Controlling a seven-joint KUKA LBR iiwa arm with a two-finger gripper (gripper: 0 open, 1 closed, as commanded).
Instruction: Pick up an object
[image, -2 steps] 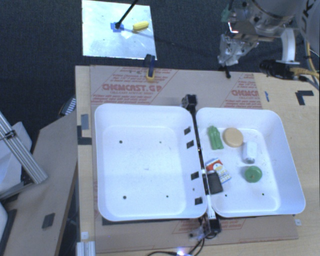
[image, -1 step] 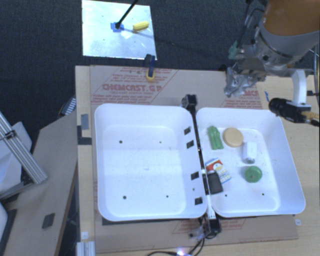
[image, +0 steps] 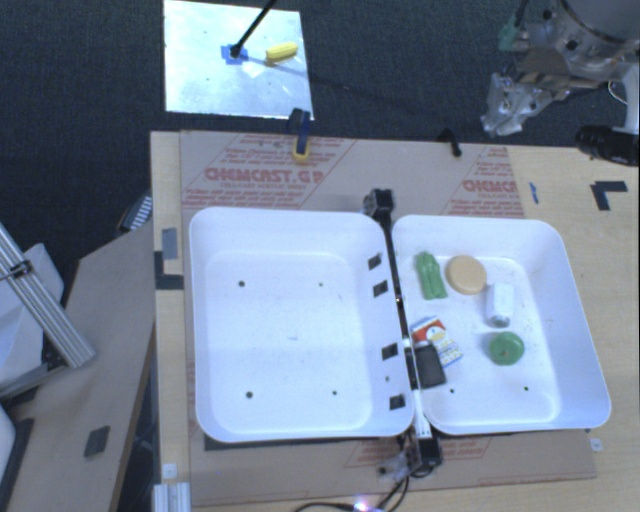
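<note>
My gripper (image: 505, 105) sits at the upper right, above the bench's far edge and well clear of both bins; I cannot tell its state. The right bin (image: 575, 300) holds all the objects: a green oblong piece (image: 431, 275) beside a tan round disc (image: 466, 274), a small white cylinder (image: 499, 303), a green round piece (image: 506, 348), and a small printed packet (image: 437, 342) near the left wall. The left bin (image: 215, 240) adjoins it.

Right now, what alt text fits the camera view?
Gripper hangs above the bench's far right corner, beyond two white bins. The right bin holds a green block, tan disc, white cylinder, green round piece and small printed box.
</note>
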